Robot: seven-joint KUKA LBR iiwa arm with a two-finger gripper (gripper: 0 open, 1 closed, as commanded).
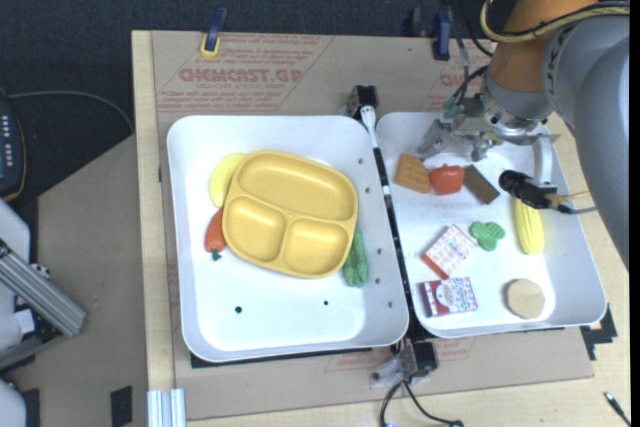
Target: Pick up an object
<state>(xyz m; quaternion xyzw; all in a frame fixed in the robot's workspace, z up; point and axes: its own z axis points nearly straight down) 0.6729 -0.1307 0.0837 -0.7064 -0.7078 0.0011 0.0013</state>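
Observation:
My gripper hangs over the back of the right bin, just above and behind a red tomato. A tan toast slice lies to the tomato's left and a brown block to its right. Nearer the front lie a green piece, a yellow corn cob, a red and white box, a second red and white packet and a round tan biscuit. Nothing shows held in the gripper.
The left bin holds a yellow compartment tray, with a yellow fruit and an orange-red pepper at its left and a green vegetable at its right. A ridge divides the bins.

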